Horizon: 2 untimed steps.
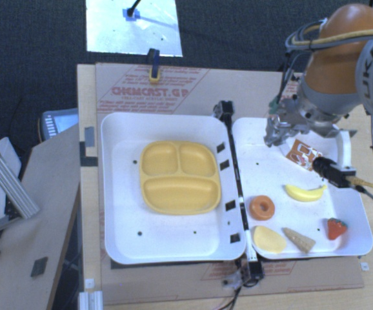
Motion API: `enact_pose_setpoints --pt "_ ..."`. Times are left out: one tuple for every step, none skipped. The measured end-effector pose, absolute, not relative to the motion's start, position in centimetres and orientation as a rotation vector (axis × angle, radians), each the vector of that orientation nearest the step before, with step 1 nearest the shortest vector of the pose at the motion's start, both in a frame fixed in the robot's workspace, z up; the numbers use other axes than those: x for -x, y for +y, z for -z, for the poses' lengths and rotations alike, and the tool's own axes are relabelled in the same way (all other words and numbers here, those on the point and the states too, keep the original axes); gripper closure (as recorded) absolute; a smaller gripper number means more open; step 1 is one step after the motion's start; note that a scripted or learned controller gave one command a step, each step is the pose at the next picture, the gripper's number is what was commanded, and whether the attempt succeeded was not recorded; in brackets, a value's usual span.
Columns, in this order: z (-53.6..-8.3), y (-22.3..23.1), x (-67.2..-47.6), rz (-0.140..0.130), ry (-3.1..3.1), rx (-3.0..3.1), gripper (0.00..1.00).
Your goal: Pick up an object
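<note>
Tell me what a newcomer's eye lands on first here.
Probably the yellow divided plate alone in the left bin. Next, the grey-and-orange arm reaching from the right, its pincer over the right bin's far corner, with toy foods scattered nearer: banana, donut, strawberry.

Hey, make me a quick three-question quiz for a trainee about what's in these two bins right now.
1. True or false: the yellow divided plate lies in the left bin.
2. Which item lies nearest the strawberry? A) orange ring B) banana C) orange packet
3. Fill in: the hand is over the ____ bin.

Key: 1 true. 2 B. 3 right, at its far end, next to the orange packet.
</note>
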<state>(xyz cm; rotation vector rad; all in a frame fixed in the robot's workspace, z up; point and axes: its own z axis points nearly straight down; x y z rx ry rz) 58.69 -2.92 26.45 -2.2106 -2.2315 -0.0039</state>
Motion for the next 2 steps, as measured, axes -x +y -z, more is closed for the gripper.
enact_pose_setpoints --pt "-26.2 3.0 -58.2 0.003 -2.233 2.209 1.0" --pt "-24.2 8.5 -57.9 0.001 -2.231 2.209 1.0"
